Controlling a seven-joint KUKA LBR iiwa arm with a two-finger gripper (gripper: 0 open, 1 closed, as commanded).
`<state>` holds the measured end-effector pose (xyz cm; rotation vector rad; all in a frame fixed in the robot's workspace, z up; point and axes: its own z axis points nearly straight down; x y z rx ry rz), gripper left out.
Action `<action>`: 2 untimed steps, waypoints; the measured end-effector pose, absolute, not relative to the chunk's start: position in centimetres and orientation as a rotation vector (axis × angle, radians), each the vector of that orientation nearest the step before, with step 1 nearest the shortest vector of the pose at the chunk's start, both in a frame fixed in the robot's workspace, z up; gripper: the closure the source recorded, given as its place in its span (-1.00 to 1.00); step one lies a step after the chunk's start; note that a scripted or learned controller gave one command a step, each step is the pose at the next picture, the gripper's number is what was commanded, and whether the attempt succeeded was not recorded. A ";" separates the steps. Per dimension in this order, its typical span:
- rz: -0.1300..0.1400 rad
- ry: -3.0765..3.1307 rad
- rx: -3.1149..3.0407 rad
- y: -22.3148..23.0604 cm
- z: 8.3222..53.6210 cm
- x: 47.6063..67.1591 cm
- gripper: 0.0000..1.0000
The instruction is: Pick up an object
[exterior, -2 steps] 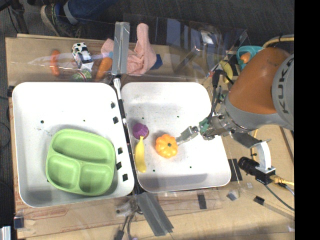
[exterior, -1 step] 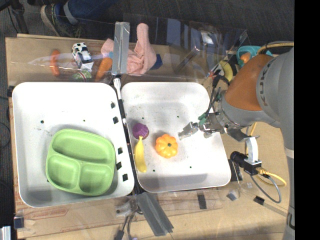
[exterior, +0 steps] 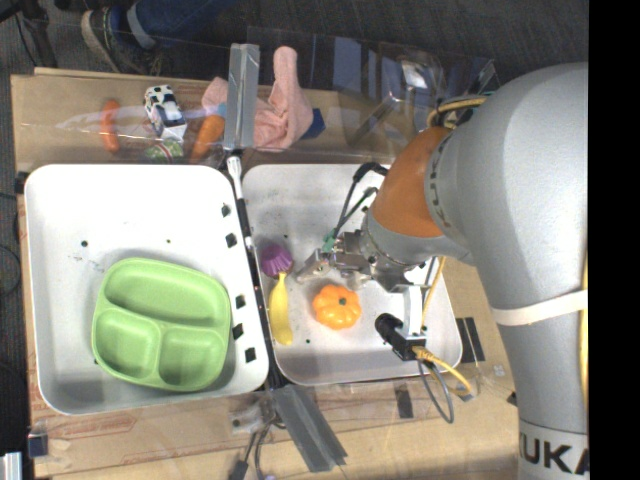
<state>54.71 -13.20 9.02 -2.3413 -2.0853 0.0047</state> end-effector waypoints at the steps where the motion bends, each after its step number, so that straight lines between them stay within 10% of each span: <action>1: 0.002 -2.371 -2.073 -10.4 9.3 50.5 -1.00; 2: 0.002 -2.373 -2.061 -10.2 10.2 50.5 1.00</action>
